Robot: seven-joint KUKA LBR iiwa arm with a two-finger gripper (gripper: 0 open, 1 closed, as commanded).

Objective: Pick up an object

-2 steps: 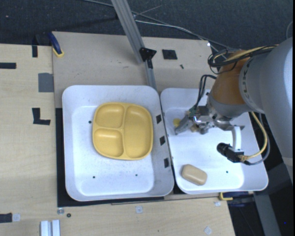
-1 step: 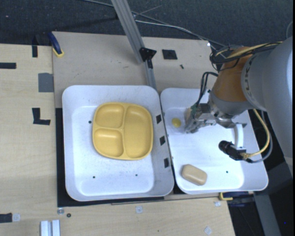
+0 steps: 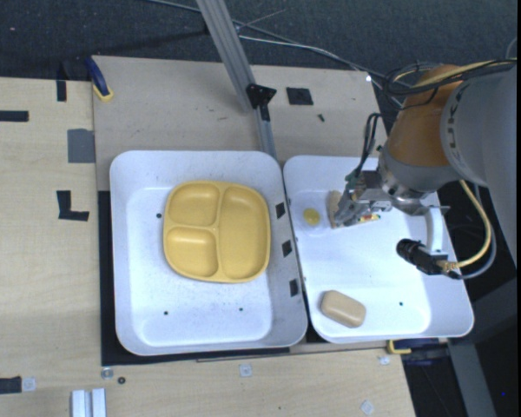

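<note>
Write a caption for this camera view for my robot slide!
Gripper hovers in the right bin near a small yellow piece; divided yellow plate fills the left bin.

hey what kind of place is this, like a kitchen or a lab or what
Most likely a robotics lab bench, not a kitchen. A grey arm with a gripper reaches over two white bins, a metal pole and loose cables cross the bench, and tape marks dot the wooden top.
</note>
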